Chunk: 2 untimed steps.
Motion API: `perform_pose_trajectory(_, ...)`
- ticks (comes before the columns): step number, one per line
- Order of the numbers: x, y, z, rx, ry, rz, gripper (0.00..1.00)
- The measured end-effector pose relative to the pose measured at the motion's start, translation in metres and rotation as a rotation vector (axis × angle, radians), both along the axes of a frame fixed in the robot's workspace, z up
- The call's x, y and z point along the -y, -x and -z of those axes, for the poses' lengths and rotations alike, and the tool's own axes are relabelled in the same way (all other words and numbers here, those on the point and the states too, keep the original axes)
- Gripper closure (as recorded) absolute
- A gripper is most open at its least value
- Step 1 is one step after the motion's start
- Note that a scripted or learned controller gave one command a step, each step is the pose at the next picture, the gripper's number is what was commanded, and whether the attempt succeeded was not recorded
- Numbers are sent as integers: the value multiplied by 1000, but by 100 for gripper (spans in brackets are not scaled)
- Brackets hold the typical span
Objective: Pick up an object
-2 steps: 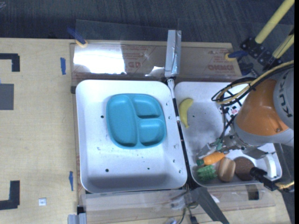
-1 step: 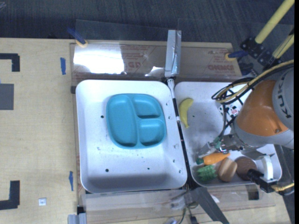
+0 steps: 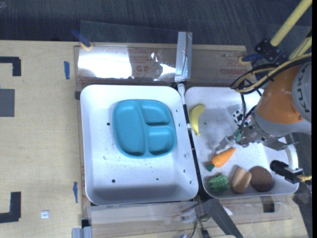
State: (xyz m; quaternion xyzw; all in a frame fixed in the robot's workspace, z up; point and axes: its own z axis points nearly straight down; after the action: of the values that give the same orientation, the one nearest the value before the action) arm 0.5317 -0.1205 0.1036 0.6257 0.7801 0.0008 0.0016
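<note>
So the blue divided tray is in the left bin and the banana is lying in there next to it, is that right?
Not quite. The blue divided tray is in the left bin, but the banana lies in the right bin, near its upper left corner, just across the divide. The camera view shows it there, with the carrot below it.

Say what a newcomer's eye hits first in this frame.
Probably the blue divided tray, alone in the middle of the left bin. Next, the arm's orange band over the right bin, its gripper low beside the carrot, with banana behind.
</note>
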Motion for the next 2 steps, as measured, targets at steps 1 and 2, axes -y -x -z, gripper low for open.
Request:
perform_pose_trajectory(1, -21, 34, 16, 6, 2, 6, 0)
perform_pose_trajectory(2, -20, 33, 5, 10, 2, 8, 100)
